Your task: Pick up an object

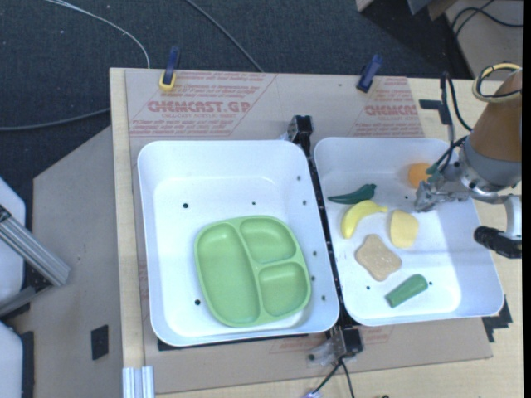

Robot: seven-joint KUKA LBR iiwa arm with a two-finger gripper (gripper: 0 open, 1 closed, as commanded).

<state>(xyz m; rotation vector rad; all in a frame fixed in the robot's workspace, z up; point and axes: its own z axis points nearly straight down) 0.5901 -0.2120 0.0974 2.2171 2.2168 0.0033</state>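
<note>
The right bin (477, 301) holds a dark green pepper (353, 194), a yellow banana (361, 216), a pale yellow piece (404, 230), a tan slice of bread (378, 258), a green block (406, 290) and an orange item (418, 173). My gripper (425, 197) hangs low over the bin's back right part, just below the orange item and above the pale yellow piece. The arm covers part of the orange item. Nothing shows between the fingers.
The left bin (166, 172) carries a green divided plate (251, 268). A black clamp (300, 128) sits where the bins meet at the back. Blue clips (370, 71) hold the cardboard's far edge. The arm's body (498, 139) fills the right side.
</note>
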